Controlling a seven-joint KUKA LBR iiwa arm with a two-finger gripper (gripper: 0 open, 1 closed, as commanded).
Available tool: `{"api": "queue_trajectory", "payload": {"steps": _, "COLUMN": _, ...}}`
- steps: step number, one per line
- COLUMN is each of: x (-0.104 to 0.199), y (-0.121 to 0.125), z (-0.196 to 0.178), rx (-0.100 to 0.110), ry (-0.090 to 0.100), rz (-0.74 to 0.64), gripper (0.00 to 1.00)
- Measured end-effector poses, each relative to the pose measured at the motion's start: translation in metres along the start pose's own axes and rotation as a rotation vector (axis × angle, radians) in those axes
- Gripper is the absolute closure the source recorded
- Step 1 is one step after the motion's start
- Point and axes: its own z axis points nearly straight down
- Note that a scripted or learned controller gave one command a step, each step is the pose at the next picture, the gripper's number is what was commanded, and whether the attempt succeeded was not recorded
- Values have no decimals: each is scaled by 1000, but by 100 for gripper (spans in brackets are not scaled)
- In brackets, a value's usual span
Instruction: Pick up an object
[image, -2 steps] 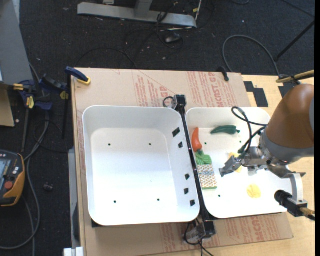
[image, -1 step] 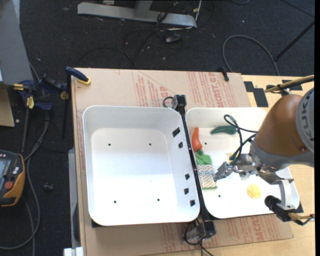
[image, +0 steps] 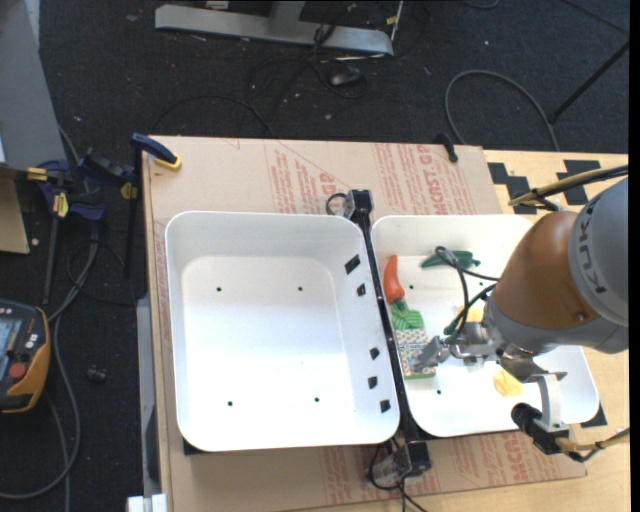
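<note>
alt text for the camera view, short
A grey arm with an orange band reaches from the right into the right bin, its gripper low beside a patterned object by the divider. An orange-red item, a green item and a yellow piece lie nearby; the left bin sits alongside.

Left bin (image: 200, 250) floor is bare, wide open for passage. Right bin (image: 420, 232) is crowded: orange piece (image: 393, 278), green item (image: 406, 316), patterned packet (image: 415, 352) along the divider wall (image: 378, 300); the arm (image: 550, 285) covers its right half.

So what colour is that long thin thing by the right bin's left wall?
Orange-red, seen in the camera view.
</note>
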Motion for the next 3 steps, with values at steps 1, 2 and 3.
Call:
{"api": "queue_trajectory", "payload": {"steps": 1, "x": 0, "y": 1, "z": -12, "rx": -5, "ry": -1, "rz": 0, "gripper": 100}}
{"api": "queue_trajectory", "payload": {"steps": 2, "x": 2, "y": 4, "z": -75, "rx": -4, "ry": -2, "rz": 0, "gripper": 100}}
{"api": "queue_trajectory", "payload": {"steps": 3, "x": 10, "y": 11, "z": -125, "rx": -3, "ry": -1, "rz": -1, "gripper": 100}}
